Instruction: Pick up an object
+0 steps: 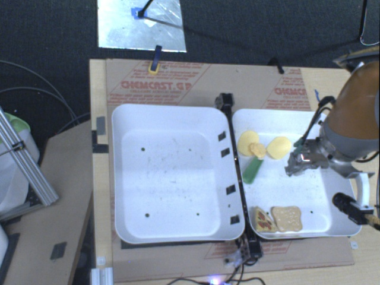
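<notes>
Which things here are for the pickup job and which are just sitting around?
For the job: claw; yellow pieces, green piece, toast slice and pizza slice, all in the right bin.
Lying about: left bin, metal sheet.

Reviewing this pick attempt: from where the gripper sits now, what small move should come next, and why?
Probably a short move left and down toward the round yellow piece. The gripper sits in the right bin just right of and below it, and nothing shows in its grasp. That piece is the nearest; the green piece and toast slice lie farther off.
</notes>
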You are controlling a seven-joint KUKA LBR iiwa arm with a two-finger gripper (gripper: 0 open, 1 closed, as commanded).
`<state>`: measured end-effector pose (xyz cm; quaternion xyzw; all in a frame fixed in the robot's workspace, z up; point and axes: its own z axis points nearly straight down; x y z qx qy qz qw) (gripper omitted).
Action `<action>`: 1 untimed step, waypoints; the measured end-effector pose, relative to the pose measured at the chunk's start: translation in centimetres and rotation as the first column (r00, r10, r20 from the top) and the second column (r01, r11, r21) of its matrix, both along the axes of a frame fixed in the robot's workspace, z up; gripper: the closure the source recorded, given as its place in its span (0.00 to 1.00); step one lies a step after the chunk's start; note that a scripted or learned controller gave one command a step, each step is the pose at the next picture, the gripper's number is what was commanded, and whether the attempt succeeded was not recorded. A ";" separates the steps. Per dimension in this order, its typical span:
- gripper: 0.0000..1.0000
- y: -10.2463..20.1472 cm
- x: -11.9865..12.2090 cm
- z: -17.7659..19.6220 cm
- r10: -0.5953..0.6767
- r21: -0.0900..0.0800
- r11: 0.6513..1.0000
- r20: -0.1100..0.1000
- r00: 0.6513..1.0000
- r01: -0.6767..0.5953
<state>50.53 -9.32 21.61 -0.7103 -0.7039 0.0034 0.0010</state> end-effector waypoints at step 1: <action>1.00 5.8 -0.8 2.3 0.018 0.006 1.000 0.010 1.000 -0.018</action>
